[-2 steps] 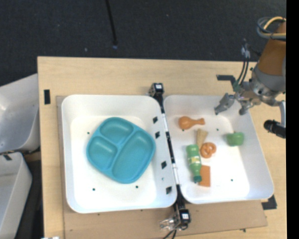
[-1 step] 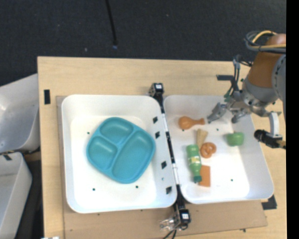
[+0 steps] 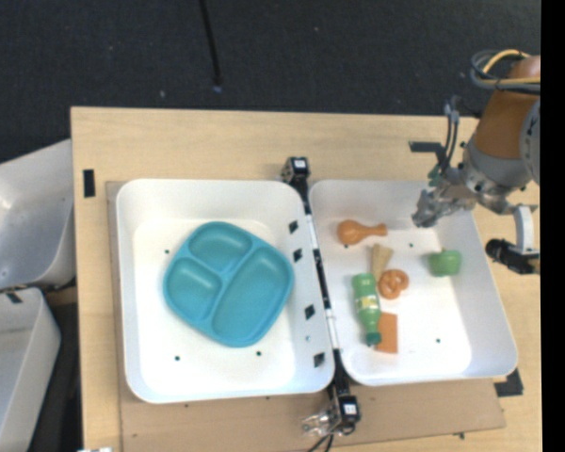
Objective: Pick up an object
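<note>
While nothing is being carried yet, the pick is sitting at the approach stage, I judge. Going from the left, the left bin (image 3: 141, 370) is holding a blue tray (image 3: 228, 282) lying flat near its middle, with three compartments showing. Across the divider, the right bin (image 3: 471, 351) is holding the candidates: an orange drumstick (image 3: 360, 232) is lying near the far-left corner, a green bottle (image 3: 366, 306) is lying lengthwise near the middle, touching an orange block (image 3: 387, 332) at its near end, a cone (image 3: 382, 256) and an orange ball (image 3: 393, 283) are sitting just beside the bottle, and a green cup (image 3: 443, 263) is resting toward the right edge. The gripper (image 3: 427, 212) is hovering at the far edge, between drumstick and cup, and whether its tips are apart I cannot tell; nothing is showing between them. Next, I judge, it is needing to centre over one item and descend; the cup, standing apart, is looking easiest.
</note>
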You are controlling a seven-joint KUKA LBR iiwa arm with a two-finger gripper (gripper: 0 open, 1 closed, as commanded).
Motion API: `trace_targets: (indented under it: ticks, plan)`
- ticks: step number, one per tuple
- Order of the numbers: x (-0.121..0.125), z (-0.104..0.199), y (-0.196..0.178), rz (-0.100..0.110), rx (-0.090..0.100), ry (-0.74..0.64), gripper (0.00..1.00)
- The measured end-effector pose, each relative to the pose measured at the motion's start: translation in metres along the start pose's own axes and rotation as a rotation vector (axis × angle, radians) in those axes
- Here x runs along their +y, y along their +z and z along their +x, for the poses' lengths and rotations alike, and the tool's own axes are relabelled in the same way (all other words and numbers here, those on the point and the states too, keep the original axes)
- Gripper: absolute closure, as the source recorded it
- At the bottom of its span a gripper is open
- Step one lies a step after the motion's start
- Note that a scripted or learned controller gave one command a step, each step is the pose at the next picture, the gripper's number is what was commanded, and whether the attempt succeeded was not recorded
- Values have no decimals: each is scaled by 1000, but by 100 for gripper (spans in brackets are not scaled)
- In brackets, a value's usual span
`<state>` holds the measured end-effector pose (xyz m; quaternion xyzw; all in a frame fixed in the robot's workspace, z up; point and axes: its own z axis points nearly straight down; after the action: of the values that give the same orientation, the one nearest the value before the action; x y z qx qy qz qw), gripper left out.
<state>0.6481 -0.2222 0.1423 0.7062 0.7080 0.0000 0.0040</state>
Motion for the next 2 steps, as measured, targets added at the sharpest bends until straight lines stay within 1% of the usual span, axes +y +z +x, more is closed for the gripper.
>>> trace_targets:
  ticks: [1, 2]
  plan:
    - [11, -5, -57, -1, 4, -2, 100]
    - [10, -4, -123, -3, 3, -2, 100]
